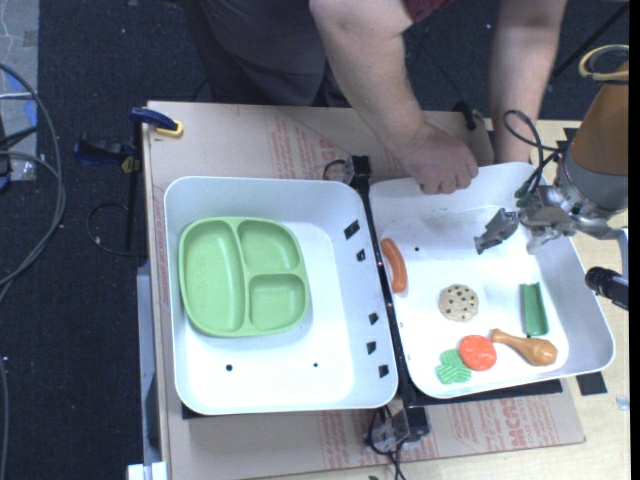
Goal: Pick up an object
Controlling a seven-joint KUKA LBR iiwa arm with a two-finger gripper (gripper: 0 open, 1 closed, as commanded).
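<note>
Risk of collision: robot hand (497,230), grip state indiscernible, poised above right bin (590,313) near person's fist (440,164), well apart from cookie (459,302).

One fixed camera looks down at a slant from above on both bins (270,193), moderately near.

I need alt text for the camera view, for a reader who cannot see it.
A grey robot arm's gripper hovers over the right white bin, which holds a toy hot dog, cookie, green stick, drumstick and tomato. A person's hand rests on its far rim. The left bin holds a green divided plate.
</note>
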